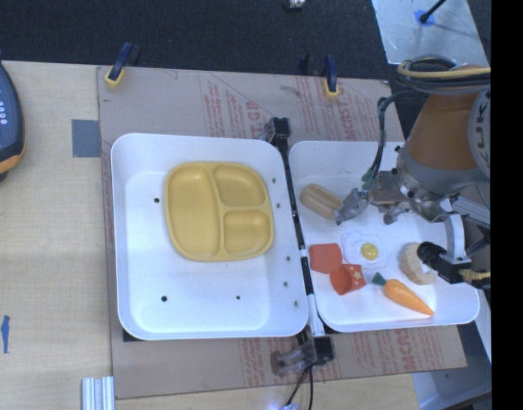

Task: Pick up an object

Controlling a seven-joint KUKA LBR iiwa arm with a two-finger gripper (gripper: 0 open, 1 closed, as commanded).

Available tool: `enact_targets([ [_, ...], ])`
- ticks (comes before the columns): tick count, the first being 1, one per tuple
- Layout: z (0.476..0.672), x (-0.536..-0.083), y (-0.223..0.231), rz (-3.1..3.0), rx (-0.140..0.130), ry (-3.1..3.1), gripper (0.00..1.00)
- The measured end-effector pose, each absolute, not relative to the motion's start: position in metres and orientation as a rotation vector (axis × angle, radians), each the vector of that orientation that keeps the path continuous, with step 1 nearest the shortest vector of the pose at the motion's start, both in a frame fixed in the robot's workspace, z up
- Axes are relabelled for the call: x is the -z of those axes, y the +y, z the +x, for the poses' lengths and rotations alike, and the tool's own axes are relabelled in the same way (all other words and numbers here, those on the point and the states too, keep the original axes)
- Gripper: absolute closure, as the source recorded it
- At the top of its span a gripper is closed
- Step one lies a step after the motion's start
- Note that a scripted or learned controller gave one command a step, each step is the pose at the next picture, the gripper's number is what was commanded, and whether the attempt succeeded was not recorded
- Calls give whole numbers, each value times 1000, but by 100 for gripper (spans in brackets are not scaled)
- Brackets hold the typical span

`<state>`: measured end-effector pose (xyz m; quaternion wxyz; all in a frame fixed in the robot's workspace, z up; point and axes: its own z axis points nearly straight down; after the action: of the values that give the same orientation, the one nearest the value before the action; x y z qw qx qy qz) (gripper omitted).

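Two white bins sit side by side before you. The left bin holds a yellow divided plate at centre frame. The right bin holds a bread roll, a fried egg, two red pieces, a carrot and a pale round item. Your gripper hangs over the right bin, just above the egg and beside the roll; I cannot tell whether it is open or closed.
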<state>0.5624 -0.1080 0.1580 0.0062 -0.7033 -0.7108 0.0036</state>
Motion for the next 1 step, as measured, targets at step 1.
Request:
enact_targets([
  [1, 510, -193, -47, -2205, -7, -2227, 0],
])
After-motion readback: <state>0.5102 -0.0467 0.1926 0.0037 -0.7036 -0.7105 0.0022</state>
